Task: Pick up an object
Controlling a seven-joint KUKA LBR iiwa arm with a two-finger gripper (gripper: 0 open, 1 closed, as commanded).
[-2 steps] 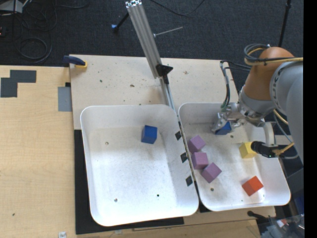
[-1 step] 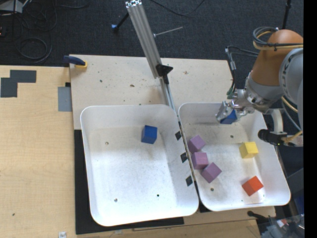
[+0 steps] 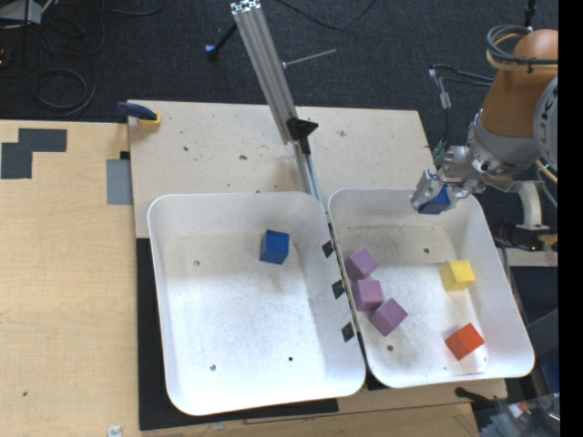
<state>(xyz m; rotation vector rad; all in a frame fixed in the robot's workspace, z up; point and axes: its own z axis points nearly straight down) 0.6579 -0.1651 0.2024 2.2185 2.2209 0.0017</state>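
Note:
My gripper (image 3: 432, 195) hangs over the back rim of the right bin (image 3: 492, 244), with a small blue block (image 3: 438, 199) showing between its fingers. A second blue cube (image 3: 274, 246) lies in the left bin (image 3: 182, 335), toward its back right. The right bin holds three purple cubes (image 3: 362, 263) (image 3: 368, 293) (image 3: 389, 316) in a cluster near its left wall. A yellow cube (image 3: 458, 274) sits at its right side, and an orange-red cube (image 3: 465, 340) rests near its front right corner.
A slanted aluminium bar (image 3: 269, 66) rises from the divider between the bins. Black clips (image 3: 338, 289) line that divider. The arm's orange band (image 3: 515, 85) and grey body stand at the right, above the bin's back corner. A blue-and-yellow clamp (image 3: 138, 113) sits at the bench's back left.

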